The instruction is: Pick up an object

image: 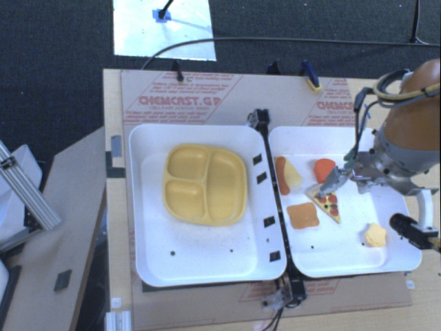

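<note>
My gripper (333, 183) hangs over the right bin (344, 264), reaching in from the right. Its tip is right above the top edge of a pizza slice (328, 205) and just below an orange-red piece (324, 167). A tan square slice (303, 215) lies to the left of the pizza slice. Near the bin's left wall are an orange sausage (281, 176) and a pale yellow wedge (293, 174). A small yellow chunk (375, 235) sits at the front right. Nothing shows as lifted.
The left bin (158, 254) holds a yellow divided plate (205, 185). A row of black clips (265, 178) runs along the seam between the two bins. The bench's cardboard edge (207, 92) lies behind both bins.
</note>
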